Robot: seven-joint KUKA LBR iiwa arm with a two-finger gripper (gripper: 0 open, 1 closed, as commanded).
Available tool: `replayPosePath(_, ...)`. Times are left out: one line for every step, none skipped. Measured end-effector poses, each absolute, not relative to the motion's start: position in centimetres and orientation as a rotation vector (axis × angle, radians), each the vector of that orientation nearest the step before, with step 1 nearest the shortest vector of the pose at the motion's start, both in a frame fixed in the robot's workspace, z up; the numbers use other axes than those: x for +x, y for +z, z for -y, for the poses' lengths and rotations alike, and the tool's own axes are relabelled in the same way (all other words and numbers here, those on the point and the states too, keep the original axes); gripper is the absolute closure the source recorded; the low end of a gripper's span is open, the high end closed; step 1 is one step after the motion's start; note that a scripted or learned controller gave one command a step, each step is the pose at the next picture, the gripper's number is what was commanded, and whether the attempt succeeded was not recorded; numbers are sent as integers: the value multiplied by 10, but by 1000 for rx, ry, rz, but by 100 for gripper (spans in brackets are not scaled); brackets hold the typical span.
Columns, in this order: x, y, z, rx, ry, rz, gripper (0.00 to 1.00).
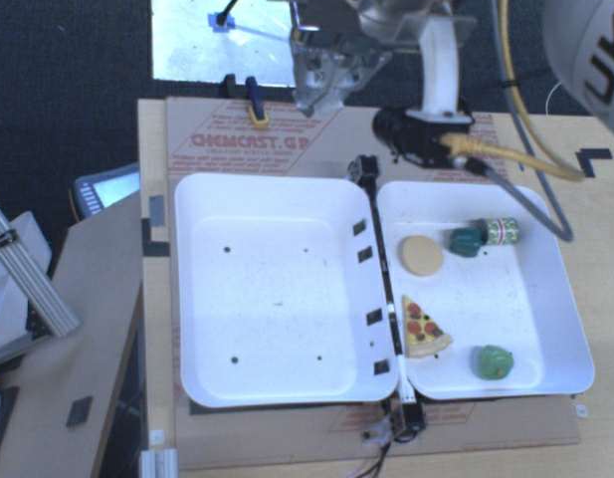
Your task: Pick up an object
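Four small things lie in the right-hand shallow white plastic bin (560, 297). A flat round tan biscuit-like disc (422, 255) sits near the bin's left wall, and just right of it lies a small bottle on its side with a teal cap and a red-and-green label (483, 235). Nearer the front, a toy pizza slice with red toppings (423, 329) rests against the left wall, and a rounded green lump (494, 361) lies to its right. The left-hand white bin (187, 297) adjoins it on the tabletop (98, 317). The gripper (311, 96) hangs above the cardboard behind the left bin, well apart from all four; whether its jaws are open or closed I cannot tell.
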State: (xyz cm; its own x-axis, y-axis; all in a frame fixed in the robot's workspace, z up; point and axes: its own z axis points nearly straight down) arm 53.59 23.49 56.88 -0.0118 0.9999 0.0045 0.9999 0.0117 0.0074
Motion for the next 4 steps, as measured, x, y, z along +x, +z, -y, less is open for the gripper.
replayPosePath(536,580,-235,2203,16,-2236,100)
replayPosePath(536,591,-235,2200,19,-2239,100)
replayPosePath(536,602,-235,2196,22,-2241,100)
replayPosePath(536,614,-235,2193,26,-2244,100)
